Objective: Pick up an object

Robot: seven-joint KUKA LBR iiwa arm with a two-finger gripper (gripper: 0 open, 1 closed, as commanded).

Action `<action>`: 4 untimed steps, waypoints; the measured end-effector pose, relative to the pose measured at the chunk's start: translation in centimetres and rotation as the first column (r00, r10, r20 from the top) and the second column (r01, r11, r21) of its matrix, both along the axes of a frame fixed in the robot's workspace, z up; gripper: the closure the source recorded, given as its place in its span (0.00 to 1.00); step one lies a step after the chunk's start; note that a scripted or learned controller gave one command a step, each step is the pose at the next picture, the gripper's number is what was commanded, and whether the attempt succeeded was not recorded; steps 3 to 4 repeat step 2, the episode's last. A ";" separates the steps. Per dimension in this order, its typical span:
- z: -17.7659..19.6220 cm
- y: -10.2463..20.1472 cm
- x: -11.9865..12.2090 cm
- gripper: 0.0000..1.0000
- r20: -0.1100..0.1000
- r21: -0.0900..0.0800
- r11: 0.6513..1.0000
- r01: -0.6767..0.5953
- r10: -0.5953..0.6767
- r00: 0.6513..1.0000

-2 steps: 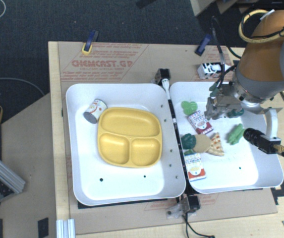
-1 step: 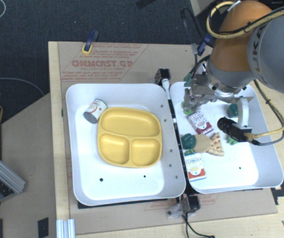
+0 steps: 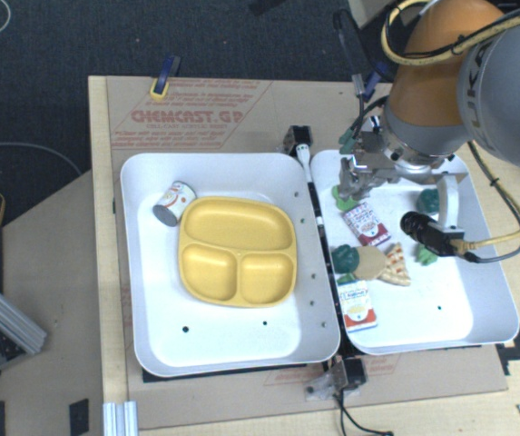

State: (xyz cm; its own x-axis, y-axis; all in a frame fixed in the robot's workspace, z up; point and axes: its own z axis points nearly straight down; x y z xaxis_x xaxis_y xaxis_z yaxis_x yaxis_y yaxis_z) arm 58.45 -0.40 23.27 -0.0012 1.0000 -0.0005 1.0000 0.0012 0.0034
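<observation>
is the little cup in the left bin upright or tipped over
Tipped over. The cup lies on its side on the left bin floor, against the yellow tray.

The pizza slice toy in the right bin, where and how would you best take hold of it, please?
Probably from above, claw closing across the pizza slice near its wide crust end. It lies flat, touching the tan piece on its left, so side approaches look blocked there.

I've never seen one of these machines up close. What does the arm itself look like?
A thick, rounded grey arm with a glossy orange band above the wrist. Yellow and black cables loop beside it. At its end sits a small metal gripper with two thin fingers.
</observation>
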 end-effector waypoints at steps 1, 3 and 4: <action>-1.7 -0.3 0.0 1.00 -0.008 0.000 1.000 0.002 -0.002 1.000; -1.7 0.5 0.6 1.00 -0.002 0.000 1.000 0.001 -0.001 1.000; -1.7 0.5 0.6 1.00 -0.002 0.000 1.000 0.001 -0.001 1.000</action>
